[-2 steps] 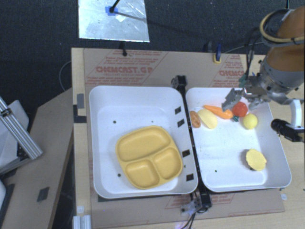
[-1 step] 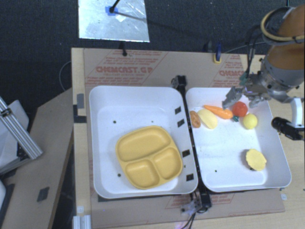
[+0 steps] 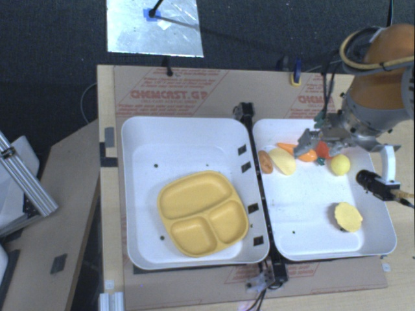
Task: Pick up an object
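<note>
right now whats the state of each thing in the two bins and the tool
yellow divided tray: flat and upright in the left bin, compartments bare
tool: low over the right bin, at a cluster of small food pieces
pale yellow piece: lying on the bin floor beside the tool
lemon: resting loose
yellow piece: lying apart, near the front right corner

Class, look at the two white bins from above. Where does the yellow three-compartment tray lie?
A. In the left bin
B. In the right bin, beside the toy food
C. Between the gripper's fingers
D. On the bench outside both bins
A: the yellow tray rests flat inside the left bin, apart from the toy food in the right bin.
</note>
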`<state>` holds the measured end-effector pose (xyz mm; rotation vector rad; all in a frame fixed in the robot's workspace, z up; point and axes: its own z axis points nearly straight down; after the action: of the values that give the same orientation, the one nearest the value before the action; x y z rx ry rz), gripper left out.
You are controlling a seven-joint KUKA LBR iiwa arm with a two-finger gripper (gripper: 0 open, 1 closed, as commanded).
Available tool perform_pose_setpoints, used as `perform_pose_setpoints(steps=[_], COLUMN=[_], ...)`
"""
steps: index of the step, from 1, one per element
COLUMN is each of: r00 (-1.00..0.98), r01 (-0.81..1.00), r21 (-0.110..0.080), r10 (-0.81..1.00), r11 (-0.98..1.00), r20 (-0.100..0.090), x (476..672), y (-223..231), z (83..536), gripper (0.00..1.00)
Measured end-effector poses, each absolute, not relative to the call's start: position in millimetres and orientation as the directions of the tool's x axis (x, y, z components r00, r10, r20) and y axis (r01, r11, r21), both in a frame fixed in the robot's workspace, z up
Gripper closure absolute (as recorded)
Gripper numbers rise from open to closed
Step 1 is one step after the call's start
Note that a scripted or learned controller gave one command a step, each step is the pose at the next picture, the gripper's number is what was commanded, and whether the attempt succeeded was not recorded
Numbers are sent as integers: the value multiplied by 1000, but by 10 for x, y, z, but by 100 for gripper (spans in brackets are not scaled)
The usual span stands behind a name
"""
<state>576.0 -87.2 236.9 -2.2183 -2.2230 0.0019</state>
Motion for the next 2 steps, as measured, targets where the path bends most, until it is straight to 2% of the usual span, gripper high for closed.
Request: perform_pose_setpoints(steps=[2], r00=[-1], r01=[1000], r21=[-4], r10=[1000], r11=[1], r20=[1], x=[5782], y=[-834], z=[1132], gripper=[0])
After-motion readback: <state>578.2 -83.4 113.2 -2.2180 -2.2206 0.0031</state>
